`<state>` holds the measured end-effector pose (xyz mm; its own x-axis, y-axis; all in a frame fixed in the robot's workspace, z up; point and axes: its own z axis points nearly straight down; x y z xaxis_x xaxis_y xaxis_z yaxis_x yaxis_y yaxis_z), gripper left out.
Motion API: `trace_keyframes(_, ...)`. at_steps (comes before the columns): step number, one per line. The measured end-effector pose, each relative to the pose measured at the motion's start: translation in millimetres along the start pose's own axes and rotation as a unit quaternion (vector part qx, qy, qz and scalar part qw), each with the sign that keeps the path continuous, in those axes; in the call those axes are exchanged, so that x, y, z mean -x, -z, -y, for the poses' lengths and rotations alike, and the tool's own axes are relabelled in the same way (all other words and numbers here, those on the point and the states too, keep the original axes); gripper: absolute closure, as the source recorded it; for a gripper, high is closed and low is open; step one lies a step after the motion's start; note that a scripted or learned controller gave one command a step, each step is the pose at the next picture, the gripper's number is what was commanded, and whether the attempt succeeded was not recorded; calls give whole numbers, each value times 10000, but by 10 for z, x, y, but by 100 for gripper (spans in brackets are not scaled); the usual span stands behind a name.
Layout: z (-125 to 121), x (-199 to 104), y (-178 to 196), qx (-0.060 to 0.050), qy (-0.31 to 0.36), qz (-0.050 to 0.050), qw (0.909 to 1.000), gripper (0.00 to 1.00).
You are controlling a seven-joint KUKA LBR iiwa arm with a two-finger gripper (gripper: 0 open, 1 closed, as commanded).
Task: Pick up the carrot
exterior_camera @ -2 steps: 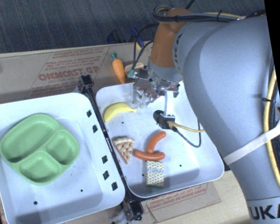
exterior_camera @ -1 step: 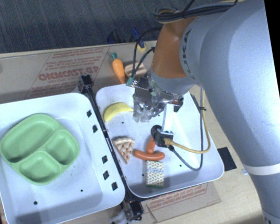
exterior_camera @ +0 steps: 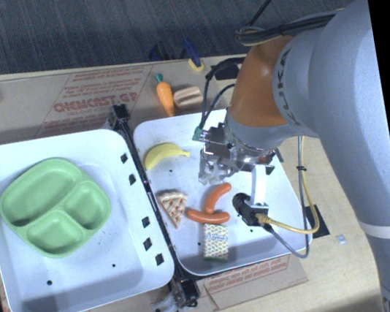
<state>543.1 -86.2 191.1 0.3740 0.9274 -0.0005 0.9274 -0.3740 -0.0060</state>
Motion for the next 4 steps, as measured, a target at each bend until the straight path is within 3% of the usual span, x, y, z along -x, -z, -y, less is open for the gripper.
trace_keyframes(1, -19, 314, -1002, -3, -1670, -2, 9860, 100)
trace_keyframes(2, -273, 1171, -758, 10, -1032, -4, 9947, 100)
trace_keyframes(3, -6, 1176, 684, 20, -414, -2, 9991, 100)
trace_keyframes(4, 396, 817, 138, 1, -1237, -6, 9923, 100)
